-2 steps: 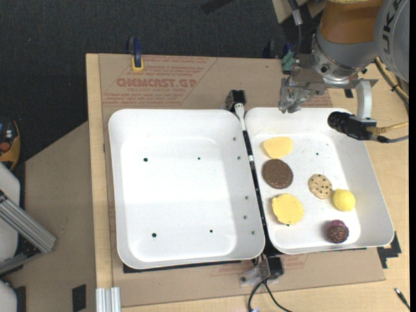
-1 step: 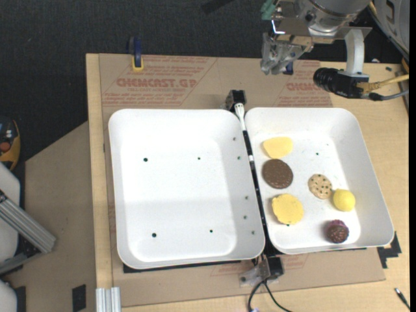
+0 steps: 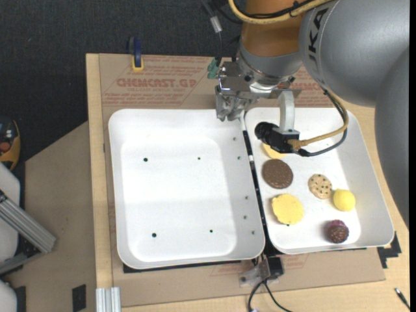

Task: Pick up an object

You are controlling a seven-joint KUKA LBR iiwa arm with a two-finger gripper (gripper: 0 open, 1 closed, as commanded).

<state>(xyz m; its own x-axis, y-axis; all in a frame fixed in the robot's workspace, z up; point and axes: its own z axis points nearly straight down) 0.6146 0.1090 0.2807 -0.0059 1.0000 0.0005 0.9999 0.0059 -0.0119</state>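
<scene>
The surface (image 3: 97,174) is covered with brown cardboard printed in red letters, and a small blue and yellow clamp (image 3: 136,52) sits at its far edge. On it lie two shallow white bins, touching side by side. The left bin (image 3: 179,187) shows only some small dark dots on its floor.

The right bin (image 3: 364,174) holds the objects. A brown round cookie (image 3: 277,173) lies near the wall between the bins. Just in front of it is a flat yellow disc (image 3: 287,208). Beside the brown one, toward the right, is a small pale speckled cookie (image 3: 320,186), and next to this a yellow ball (image 3: 344,200). A dark red berry (image 3: 337,231) lies near the front rim. One more yellow piece (image 3: 272,150) is partly hidden under a black part with a tan cable.

The grey and orange arm (image 3: 286,25) comes in from the right, and the jaws (image 3: 229,106) hang over the far end of the wall between the bins. I cannot tell if they are released or clenched. I see nothing between them.
</scene>
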